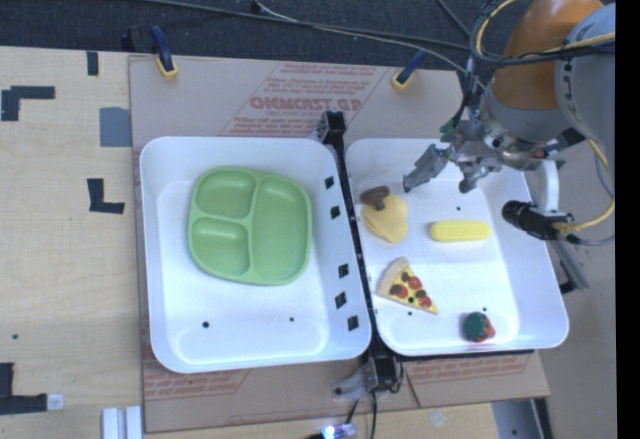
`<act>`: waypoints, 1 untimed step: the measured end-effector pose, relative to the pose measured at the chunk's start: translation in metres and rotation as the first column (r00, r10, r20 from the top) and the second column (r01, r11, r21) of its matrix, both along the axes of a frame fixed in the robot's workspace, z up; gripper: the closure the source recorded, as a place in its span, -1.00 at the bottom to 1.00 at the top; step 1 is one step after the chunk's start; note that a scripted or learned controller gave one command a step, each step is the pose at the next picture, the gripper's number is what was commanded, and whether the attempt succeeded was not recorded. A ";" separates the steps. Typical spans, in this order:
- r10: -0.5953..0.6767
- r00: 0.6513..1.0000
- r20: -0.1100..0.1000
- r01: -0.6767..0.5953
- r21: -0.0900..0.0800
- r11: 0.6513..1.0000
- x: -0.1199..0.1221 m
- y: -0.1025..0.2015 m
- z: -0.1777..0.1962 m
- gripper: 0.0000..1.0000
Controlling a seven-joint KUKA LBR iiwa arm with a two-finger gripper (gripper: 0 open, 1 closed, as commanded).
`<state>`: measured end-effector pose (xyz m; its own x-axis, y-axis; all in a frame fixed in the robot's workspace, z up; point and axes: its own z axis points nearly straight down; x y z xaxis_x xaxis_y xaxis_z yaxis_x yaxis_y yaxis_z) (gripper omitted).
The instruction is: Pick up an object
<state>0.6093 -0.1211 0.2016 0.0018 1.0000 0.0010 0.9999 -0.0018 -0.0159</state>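
Note:
My gripper (447, 174) hangs over the back of the right bin (520, 272), open, with nothing between its two fingers. Below it lie a yellow bar-shaped object (460, 230) and a pale yellow pear-like piece (387, 220) with a brown stem end (375, 196). A pizza slice toy (406, 287) lies near the bin's front left. A small red and green strawberry-like object (478, 327) sits at the front right. The left finger points toward the pear piece, about a finger's length away from it.
The left bin (165, 257) holds a green divided plate (250, 224). A black divider (345, 227) runs between the bins. Blue and yellow clamps (162, 57) (405, 77) hold the cardboard at the back. Cables cross the dark floor behind the bench.

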 end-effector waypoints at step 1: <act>0.003 1.000 0.014 -0.003 -0.001 1.000 0.003 0.000 0.009 -1.00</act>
